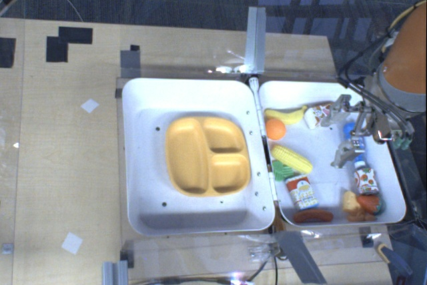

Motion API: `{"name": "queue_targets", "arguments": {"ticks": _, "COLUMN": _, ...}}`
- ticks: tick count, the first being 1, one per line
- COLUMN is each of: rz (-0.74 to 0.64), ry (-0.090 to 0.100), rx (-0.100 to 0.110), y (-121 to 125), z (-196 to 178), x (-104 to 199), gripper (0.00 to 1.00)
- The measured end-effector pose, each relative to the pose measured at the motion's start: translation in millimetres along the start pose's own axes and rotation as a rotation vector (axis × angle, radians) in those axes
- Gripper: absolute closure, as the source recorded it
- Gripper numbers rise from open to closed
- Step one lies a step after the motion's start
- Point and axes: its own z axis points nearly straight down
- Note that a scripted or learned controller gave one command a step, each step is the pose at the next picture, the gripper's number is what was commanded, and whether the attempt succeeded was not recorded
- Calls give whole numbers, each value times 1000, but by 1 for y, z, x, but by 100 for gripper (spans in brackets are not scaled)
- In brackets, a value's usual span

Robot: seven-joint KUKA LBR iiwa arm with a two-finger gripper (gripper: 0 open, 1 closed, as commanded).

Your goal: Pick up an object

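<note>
white bins, claw over the right one

white bin on the left (140, 143) has a yellow divided tray (205, 155) sitting in the middle. right bin (393, 173) carries all the small stuff. i see the arm (405, 67) coming in from the right, claw (347, 133) down inside the right bin, in its upper right part. its metal fingers (343, 155) look spread apart and i see nothing between them, so no grip as far as i can tell.

task candidates, all in the right bin: banana (285, 116) along the top edge, orange ball (275, 129) just below it near the left wall, corn cob (291, 157) under that with a green piece (283, 171) touching its lower end. red-and-white can (302, 191) lying tilted below the corn, dark red sausage (313, 215) at the bottom edge. small white-and-red packet (318, 115) next to the banana tip, just left of the claw. blue bottle (353, 143) right beside the fingers, another small red-label can (365, 180) below it, orange and yellow bits (361, 203) in the bottom right corner.

bins sit on a light wood counter (60, 163).
</note>
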Motion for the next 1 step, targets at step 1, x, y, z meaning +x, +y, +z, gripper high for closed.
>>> {"name": "queue_targets", "arguments": {"ticks": 1, "rz": 29, "ry": 11, "rx": -1, "y": -86, "z": 146, "x": 22, "gripper": 0}}
